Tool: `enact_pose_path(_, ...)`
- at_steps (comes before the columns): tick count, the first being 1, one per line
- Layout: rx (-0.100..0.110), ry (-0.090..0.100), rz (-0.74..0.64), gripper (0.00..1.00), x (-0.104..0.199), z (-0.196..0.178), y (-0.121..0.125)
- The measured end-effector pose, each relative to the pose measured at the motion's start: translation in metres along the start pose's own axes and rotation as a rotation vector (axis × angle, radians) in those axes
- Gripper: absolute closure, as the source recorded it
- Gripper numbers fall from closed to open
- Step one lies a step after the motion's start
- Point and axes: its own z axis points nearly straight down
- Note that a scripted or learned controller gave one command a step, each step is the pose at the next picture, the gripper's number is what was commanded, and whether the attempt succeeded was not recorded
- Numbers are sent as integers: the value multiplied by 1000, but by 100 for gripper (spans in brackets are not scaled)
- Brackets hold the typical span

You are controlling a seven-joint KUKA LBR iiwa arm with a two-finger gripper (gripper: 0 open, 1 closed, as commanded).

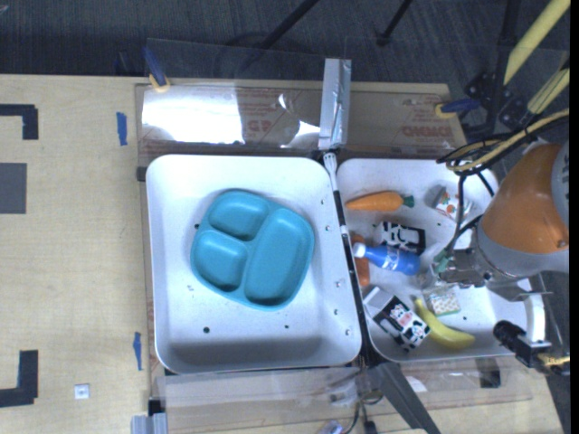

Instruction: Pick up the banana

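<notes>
The yellow banana [445, 331] lies near the front edge of the right bin [470, 355], curving from beside a black-and-white block [403, 322] out to the right. My gripper [442, 275] hangs over the right bin's middle, a little behind the banana and above a small pale packet [443, 302]. The grey arm with its orange band [532, 212] comes in from the right and hides part of the bin's right side. I see nothing held in the gripper.
The right bin also holds an orange carrot [374, 202], a blue bottle [391, 259], a black-and-white box [402, 235] and a small white item [445, 204]. A blue divided plate [253, 247] sits in the left bin [172, 324].
</notes>
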Motion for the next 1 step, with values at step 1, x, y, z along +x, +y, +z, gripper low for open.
enact_pose_path(1,16,7,171,100,-14,-193,-6)
